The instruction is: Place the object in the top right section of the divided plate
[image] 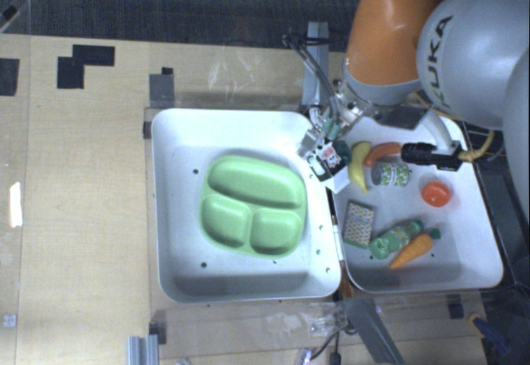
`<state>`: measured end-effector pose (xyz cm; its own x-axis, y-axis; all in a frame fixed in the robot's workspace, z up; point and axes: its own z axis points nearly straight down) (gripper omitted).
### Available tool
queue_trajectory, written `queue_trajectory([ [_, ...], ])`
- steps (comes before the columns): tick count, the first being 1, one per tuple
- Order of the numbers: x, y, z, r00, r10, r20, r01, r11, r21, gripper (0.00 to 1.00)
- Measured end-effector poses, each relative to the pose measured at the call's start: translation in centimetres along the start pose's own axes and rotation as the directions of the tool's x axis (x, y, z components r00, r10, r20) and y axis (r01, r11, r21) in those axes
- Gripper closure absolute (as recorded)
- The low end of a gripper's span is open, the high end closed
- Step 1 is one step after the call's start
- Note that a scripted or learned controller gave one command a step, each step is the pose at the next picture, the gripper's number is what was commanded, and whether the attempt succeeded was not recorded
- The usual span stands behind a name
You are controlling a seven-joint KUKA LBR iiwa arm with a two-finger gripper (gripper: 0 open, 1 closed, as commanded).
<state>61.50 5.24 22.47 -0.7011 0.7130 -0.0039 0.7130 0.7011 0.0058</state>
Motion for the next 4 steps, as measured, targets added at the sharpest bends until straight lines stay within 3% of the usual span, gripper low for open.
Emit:
queue_trajectory([
  [1, 3.8, -2.3, 1.1, 1.0, 0.025, -0.002, -0.025, 1.0, 0.002, 1.0],
  [2, 3.2, 0.0, 2.2, 0.997, 0.083, -0.001, -0.083, 0.997, 0.001, 1.0],
  [3, 5.1, 2.0, 0.3, 0.999, 0.052, -0.001, -0.052, 0.999, 0.0, 1.0],
  [4, 5.6, 5.7, 1.5, 1.0, 0.028, -0.001, -0.028, 1.0, 0.001, 1.0],
])
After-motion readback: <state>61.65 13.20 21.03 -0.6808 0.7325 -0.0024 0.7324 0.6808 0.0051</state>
